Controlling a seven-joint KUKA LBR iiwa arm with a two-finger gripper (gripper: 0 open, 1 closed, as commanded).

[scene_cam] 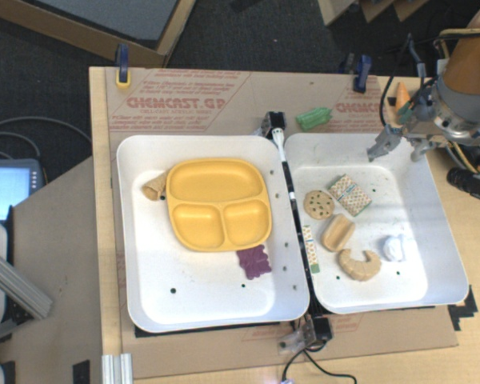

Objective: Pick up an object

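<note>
On the tabletop [184, 106], the right bin [432, 214] holds the nearest pickable things, with the tool [400, 146], its two prongs spread apart and empty, poised over the bin's far edge, the patterned packet [350, 194] lying nearest, toward the camera and left.

Bench [184, 94] w/ a printed brown board on top; two white bins sit side by side on it, left bin [140, 238] and right bin [432, 238], edges touching. A green item [313, 118] lies on the board just behind the bins. Blue clamps at back edge: one [123, 65] left, one [360, 72] right.
</note>
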